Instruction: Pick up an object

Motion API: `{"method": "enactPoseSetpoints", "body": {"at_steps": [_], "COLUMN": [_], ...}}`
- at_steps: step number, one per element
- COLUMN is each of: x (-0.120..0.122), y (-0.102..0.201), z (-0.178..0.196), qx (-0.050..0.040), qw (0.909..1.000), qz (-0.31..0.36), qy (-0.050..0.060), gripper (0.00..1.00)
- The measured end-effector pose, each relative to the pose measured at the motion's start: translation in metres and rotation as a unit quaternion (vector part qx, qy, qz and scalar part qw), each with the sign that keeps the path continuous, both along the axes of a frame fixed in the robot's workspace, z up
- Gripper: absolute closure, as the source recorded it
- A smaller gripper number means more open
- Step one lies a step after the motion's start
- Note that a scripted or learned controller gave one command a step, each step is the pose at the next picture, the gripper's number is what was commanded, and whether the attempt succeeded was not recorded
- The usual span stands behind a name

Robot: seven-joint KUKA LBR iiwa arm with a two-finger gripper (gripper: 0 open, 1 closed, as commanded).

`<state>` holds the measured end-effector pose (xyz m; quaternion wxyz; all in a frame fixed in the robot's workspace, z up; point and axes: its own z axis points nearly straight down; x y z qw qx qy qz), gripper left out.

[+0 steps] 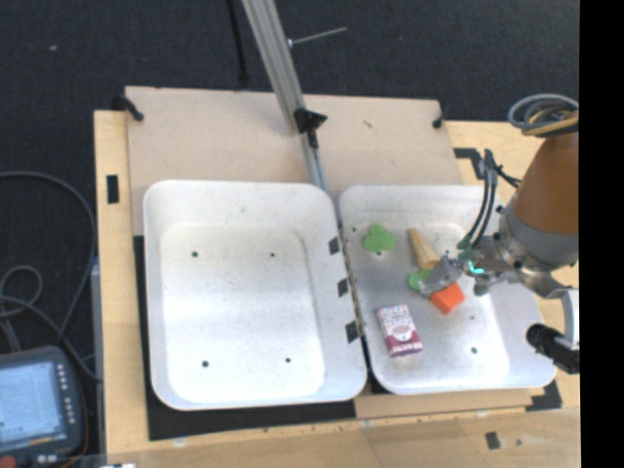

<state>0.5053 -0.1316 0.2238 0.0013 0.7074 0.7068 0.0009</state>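
The left bin point(175, 213) sits bare white, with only a few small dark specks on its floor. Across the divider, the right bin point(487, 359) holds all the objects. Nearest the divider lies a green flat piece point(378, 240), up toward the far wall. Below it, toward the near rim, rests a small pink-and-white carton point(399, 330), lying flat and well apart from the others. Next comes a tan wedge-shaped block point(423, 249), then a small green object point(419, 281) just below it, and beside that an orange block point(448, 298).

The gripper point(458, 273) hangs low over this cluster — its tip looks to be right at the orange block and the small green object, but from this slanted view I cannot tell how far the fingers are spread or whether anything sits between them. The grey arm with its orange band point(551, 183) comes in from the right.

My judgement: the step in hand is the descent or the closing on a target, most likely the orange block. The next move calls for a firm close on one piece alone — the green neighbour is touching or nearly so and could get nudged or pinched along — then a straight lift clear of the bin floor.
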Motion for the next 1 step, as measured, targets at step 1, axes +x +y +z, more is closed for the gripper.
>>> {"method": "enactPoseSetpoints", "body": {"at_steps": [1], "x": [-0.0017], "y": [-0.0026], "z": [-0.063], "qx": [0.0], "qw": [1.0], "qz": [0.0], "qy": [0.004], "gripper": [0.0]}}
